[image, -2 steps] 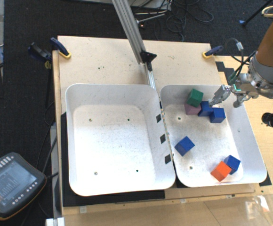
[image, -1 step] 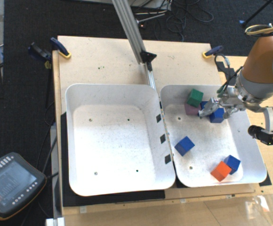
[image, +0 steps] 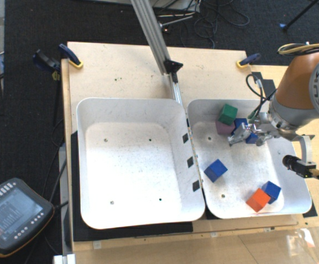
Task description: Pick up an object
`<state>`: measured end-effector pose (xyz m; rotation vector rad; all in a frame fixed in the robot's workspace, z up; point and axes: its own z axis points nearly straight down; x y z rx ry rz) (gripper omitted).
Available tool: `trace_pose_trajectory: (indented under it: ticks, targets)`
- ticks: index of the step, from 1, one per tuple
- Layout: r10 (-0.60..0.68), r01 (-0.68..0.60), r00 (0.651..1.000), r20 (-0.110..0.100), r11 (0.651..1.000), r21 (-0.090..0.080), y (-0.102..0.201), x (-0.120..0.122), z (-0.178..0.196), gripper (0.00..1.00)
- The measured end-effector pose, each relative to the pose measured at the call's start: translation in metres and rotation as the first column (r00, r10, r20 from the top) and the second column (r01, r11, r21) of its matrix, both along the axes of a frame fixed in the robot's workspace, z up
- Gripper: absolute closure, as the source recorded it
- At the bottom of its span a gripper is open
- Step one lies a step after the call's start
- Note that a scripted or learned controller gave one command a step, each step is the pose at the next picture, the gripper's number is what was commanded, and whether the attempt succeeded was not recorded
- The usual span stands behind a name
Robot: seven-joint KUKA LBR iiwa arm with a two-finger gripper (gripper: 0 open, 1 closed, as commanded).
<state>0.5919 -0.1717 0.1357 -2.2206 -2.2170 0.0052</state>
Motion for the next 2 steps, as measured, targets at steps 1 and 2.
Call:
trace_pose_trajectory:
  ticks: [1,2]
  targets:
    - [0.001,-0.001,1.0,0.001,1.0,0.0,0.001,-0.001,-0.043,0.0]
    - [0.0,0.0,1.0,0.007,1.0,-0.001,0.0,0.001,-0.03,1.0]
